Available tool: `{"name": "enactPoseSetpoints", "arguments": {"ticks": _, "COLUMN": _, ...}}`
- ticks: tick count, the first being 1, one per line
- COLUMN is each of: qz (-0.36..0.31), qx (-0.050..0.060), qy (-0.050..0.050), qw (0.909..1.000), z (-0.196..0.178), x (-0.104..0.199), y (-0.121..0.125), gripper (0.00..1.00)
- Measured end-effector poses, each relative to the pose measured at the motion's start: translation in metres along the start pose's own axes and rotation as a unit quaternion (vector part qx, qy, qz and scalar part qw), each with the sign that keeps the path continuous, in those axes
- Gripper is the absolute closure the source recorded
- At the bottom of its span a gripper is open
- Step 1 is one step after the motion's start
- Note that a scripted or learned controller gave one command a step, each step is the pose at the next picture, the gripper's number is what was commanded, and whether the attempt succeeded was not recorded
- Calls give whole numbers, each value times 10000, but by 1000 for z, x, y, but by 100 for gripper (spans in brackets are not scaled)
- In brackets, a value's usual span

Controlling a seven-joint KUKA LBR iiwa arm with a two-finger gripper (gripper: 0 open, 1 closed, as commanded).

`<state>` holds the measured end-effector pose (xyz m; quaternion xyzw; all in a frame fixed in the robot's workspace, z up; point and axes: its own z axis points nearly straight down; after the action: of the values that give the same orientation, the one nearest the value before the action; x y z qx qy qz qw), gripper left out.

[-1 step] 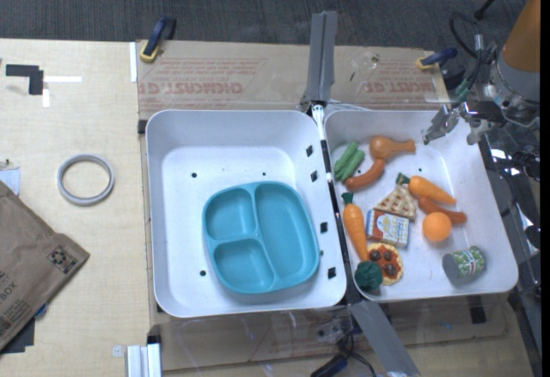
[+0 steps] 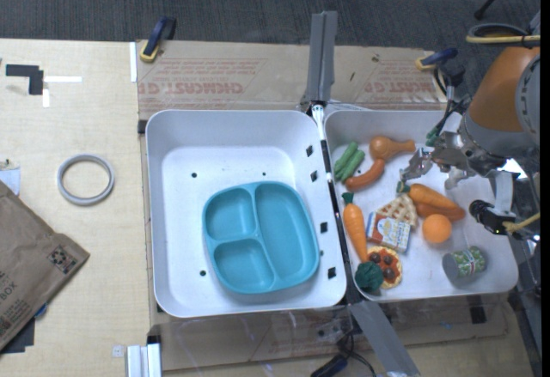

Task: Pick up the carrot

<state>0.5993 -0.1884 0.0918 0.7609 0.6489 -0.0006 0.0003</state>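
An orange carrot (image 2: 355, 231) with a small green top lies lengthwise along the left wall of the right bin (image 2: 507, 276). A second, thicker carrot-like orange piece (image 2: 438, 198) lies at a slant near that bin's right side. My gripper (image 2: 421, 164) hangs over the upper middle of the right bin, just up and left of the thick orange piece and well to the right of the slim carrot. Nothing shows between its tips.
Around the carrots in the right bin lie a sausage (image 2: 366, 175), green pods (image 2: 348, 161), an orange squash (image 2: 391, 146), a waffle (image 2: 398, 210), a small box (image 2: 395, 234), an orange (image 2: 436, 229), broccoli (image 2: 369, 276) and a green can (image 2: 465, 263). The left bin (image 2: 172, 221) holds a blue divided plate (image 2: 260, 235).
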Motion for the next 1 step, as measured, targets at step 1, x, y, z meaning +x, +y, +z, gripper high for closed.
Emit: {"name": "enactPoseSetpoints", "arguments": {"ticks": 1, "qz": -1198, "qx": 2, "qy": 7, "qw": 9928, "z": 0, "x": -12, "y": -52, "gripper": 0}}
